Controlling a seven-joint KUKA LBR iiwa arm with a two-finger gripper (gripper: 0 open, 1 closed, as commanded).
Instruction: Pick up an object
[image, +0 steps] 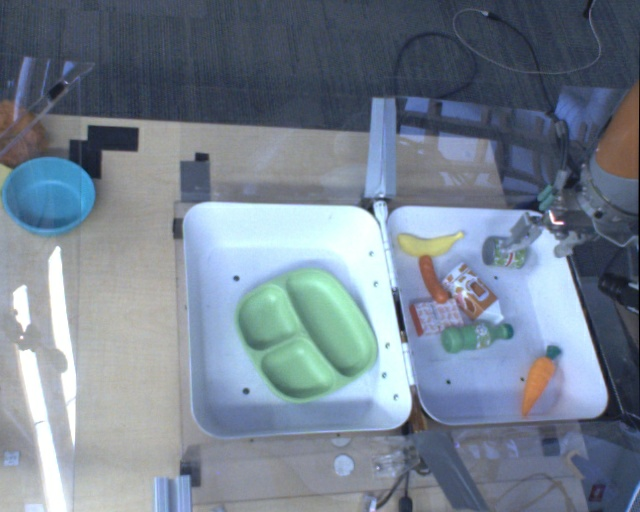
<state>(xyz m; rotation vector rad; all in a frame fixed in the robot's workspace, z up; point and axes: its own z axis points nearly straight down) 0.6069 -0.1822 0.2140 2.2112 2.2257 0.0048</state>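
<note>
The right bin (590, 345) holds a yellow banana (430, 241), an orange-red sausage (432, 279), a small orange and white carton (470, 290), a red packet (436, 317), a green bottle (476, 336) lying on its side, and a carrot (538, 380) near the front right. A small grey-green can (505, 252) lies at the back right. My gripper (542, 235) hangs over the bin's back right corner, just right of the can. Its fingers (520, 232) are spread open with nothing between them.
The left bin (210, 300) holds a green divided plate (305, 332). A blue bowl (49, 195) sits on the bench at the far left. A metal divider post (380, 150) rises behind the seam between the bins.
</note>
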